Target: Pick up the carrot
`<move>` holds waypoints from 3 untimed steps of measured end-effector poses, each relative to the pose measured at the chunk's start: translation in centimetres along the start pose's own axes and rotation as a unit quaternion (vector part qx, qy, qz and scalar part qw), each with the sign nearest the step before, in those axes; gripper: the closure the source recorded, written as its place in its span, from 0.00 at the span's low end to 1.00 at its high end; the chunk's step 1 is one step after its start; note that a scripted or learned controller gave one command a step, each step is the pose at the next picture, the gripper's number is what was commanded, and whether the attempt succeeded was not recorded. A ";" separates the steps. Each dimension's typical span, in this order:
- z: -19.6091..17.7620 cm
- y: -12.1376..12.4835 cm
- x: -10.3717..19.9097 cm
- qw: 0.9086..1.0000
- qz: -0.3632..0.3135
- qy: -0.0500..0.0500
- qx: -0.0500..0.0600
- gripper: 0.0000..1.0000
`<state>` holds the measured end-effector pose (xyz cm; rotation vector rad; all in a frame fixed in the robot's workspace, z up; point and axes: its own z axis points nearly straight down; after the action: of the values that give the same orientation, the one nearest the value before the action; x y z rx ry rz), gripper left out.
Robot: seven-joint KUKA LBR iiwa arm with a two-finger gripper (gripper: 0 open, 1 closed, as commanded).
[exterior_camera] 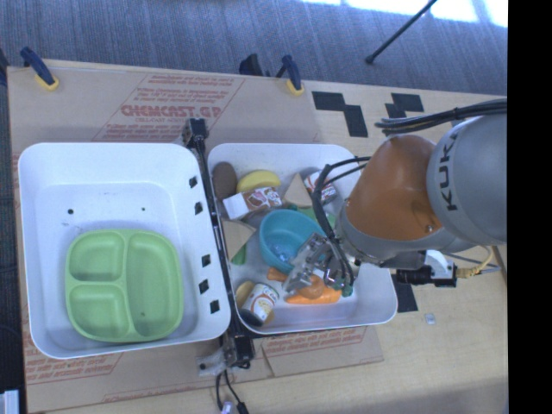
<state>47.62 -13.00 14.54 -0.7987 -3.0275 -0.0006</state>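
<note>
Down over the right bin (366, 317) near its front edge: gripper (317, 270), metal fingers right on the carrot (312, 297). Touching it, by the look; clamped or open, cannot tell. Carrot orange, short, tapered, smooth like plastic, flat on the white floor toward the front right corner. Just behind it, a glossy blue bowl (280, 235). Over in the left bin (34, 231), a green divided plate (125, 285).
</note>
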 end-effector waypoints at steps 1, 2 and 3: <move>-1.1 2.4 1.3 0.989 0.147 -0.003 0.000 1.00; -6.0 13.9 7.8 0.923 0.386 -0.001 -0.001 1.00; -4.4 16.9 8.6 0.795 0.607 -0.001 0.001 1.00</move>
<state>48.52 5.95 18.96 -2.4746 -1.9230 0.0136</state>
